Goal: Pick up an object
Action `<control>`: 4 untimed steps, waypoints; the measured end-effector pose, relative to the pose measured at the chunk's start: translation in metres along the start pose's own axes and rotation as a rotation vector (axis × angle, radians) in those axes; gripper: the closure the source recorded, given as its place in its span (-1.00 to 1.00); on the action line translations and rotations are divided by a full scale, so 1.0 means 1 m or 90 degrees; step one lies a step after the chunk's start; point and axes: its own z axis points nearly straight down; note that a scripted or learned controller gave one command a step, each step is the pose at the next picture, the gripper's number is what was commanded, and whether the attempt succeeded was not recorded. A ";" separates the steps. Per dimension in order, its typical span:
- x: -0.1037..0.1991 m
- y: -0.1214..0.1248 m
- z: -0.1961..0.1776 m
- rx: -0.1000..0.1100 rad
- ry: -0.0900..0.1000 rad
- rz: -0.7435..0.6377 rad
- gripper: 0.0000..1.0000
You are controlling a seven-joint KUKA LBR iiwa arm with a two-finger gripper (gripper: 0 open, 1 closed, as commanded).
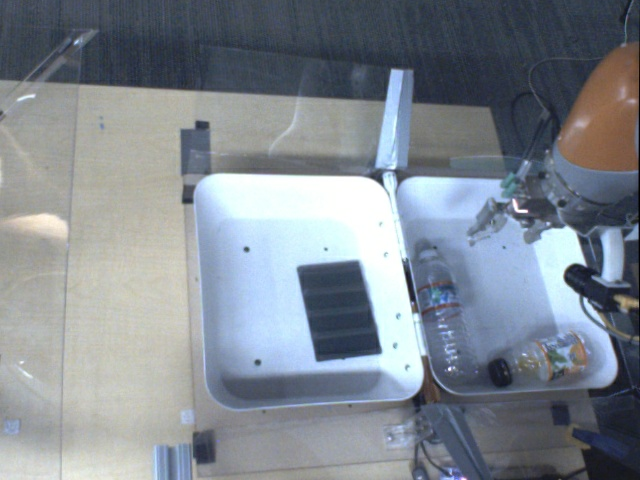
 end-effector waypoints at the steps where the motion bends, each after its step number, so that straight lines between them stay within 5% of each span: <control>1: -0.011 0.022 0.114 0.001 0.000 0.042 -1.00; 2: -0.062 0.100 0.140 -0.003 -0.001 -0.035 -1.00; 3: -0.092 0.040 0.021 -0.004 -0.002 0.028 -1.00; 4: -0.054 0.014 0.063 -0.001 0.000 0.177 -1.00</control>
